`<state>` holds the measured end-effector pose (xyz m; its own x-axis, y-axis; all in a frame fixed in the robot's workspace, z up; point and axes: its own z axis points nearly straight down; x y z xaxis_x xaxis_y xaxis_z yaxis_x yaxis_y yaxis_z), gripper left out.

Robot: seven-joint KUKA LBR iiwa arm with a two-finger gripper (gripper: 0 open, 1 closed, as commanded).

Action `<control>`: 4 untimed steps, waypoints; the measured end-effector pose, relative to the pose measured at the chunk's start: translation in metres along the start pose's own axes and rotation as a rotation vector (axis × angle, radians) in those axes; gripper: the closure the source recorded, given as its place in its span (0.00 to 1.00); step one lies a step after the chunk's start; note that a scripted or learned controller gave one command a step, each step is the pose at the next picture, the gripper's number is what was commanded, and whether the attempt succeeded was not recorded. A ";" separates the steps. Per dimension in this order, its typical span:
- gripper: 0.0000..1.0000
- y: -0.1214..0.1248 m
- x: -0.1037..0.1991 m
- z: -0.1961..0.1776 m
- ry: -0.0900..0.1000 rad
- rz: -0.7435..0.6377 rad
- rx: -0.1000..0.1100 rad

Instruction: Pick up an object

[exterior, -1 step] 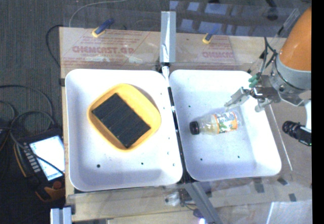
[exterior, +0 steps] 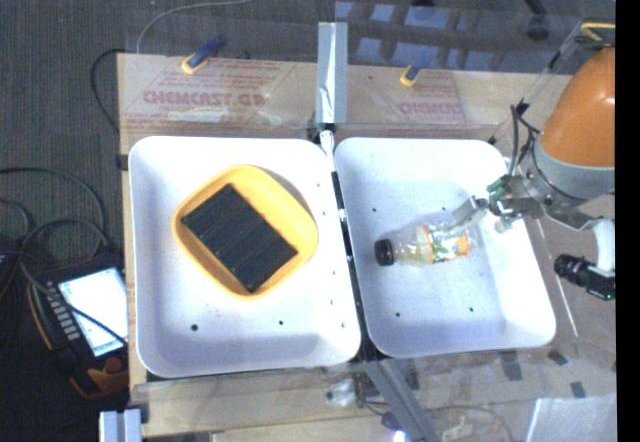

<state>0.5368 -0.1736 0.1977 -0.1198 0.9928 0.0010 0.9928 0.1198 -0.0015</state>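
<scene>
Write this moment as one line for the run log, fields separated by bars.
arm: over right bin | gripper: at bottle's base end | bottle: lying, cap toward left | left bin: yellow dish, dark pad

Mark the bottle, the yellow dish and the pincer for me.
bottle (exterior: pixel 428 244): camera view, on its clear, labelled body.
yellow dish (exterior: pixel 297 207): camera view, on its right rim.
pincer (exterior: pixel 480 206): camera view, at its tip, by the bottle's base.
</scene>
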 end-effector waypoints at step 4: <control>0.00 -0.043 0.057 0.106 -0.010 0.221 -0.016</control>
<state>0.4876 -0.1219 0.0919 0.1005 0.9949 -0.0071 0.9948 -0.1003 0.0154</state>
